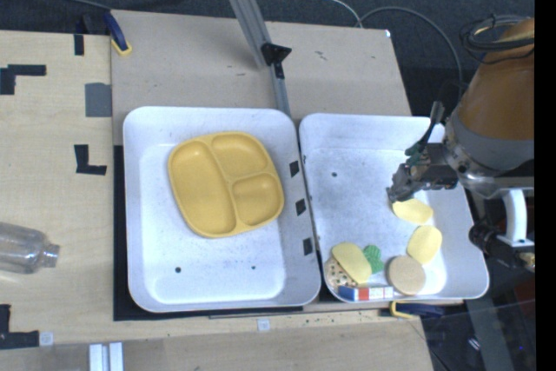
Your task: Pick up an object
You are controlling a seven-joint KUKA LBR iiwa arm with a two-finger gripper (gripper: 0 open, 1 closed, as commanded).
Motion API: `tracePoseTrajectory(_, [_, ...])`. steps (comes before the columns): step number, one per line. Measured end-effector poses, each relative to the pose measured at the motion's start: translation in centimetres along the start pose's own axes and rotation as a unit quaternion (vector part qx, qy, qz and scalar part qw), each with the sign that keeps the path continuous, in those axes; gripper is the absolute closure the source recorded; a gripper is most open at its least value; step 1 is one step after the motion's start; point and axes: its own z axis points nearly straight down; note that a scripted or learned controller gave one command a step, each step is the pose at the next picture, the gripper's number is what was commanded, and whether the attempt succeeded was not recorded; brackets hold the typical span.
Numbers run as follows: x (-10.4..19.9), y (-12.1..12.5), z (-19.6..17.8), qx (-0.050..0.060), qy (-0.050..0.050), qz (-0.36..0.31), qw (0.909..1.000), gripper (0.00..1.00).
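Observation:
The right white bin [347,143] holds several small items along its front right. A pale yellow piece [413,211] lies just under my gripper [405,187], which hangs low over the bin's right side. Another yellow piece [424,244] lies in front of it, then a tan round disc [406,274], a yellow oblong piece [351,261], a small green item [373,255] and a flat white, red and blue item [365,293] at the front rim. The dark fingers blend together above the nearest yellow piece.
The left white bin [148,256] holds a yellow divided plate [226,183]. A metal pole [243,0] slants in from the back toward the seam between the bins. A clear plastic bottle [24,248] lies on the bench at far left.

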Motion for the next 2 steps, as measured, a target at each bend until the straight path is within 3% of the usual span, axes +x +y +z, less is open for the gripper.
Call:
tracePoseTrajectory(1, [-0.4, 0.0, -0.4, 0.001, 0.0, 0.0, 1.0, 1.0])
tracePoseTrajectory(2, [-2.9, 0.7, 2.3, 0.003, -0.001, 0.002, 1.0, 1.0])
